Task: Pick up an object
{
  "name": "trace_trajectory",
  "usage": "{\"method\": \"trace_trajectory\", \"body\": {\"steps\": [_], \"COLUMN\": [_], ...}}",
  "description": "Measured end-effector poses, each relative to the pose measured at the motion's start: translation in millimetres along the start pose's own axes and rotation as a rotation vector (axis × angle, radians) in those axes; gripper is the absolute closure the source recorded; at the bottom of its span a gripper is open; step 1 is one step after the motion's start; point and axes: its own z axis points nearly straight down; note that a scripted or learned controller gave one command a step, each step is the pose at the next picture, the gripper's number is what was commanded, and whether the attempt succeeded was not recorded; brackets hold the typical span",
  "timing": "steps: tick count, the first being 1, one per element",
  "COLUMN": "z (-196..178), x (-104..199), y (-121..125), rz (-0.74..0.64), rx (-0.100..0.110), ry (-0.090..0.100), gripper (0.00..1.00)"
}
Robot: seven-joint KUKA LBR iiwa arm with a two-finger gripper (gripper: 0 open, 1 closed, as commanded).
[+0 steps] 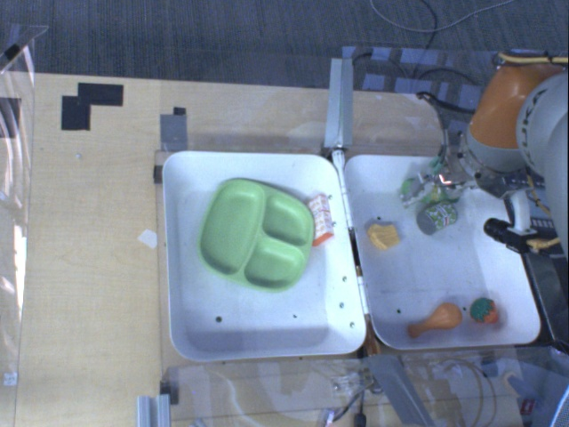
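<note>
- The grey arm with its orange band reaches in from the right over the upper part of the right bin.
- Its claw hangs low in that bin's upper right area, right above a small grey-green can that lies tilted on the bin floor.
- The claw sits so near the can that they may touch; whether it is clenched or released cannot be told, as the parts blur together.
- A yellow lump lies on the right bin's floor to the left of the can, apart from it.
- Near the right bin's lower edge lies an orange, drumstick-shaped toy, and just beside its thick end sits a small round thing, green on top and orange below.
- The left bin holds a green divided plate, lying tilted across its middle.
- A small white and orange packet lies touching the plate's right rim, close to the wall between the bins.
- Both bins rest on the pale wooden worktop.
</note>
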Motion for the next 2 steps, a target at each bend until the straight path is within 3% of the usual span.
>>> {"method": "trace_trajectory", "body": {"steps": [1, 2], "z": [-18, -90], "x": [0, 91], "y": [3, -5], "rz": [-0.008, 0.052], "rx": [-0.005, 0.010], "ry": [-0.002, 0.009], "gripper": [1.00, 1.00]}}
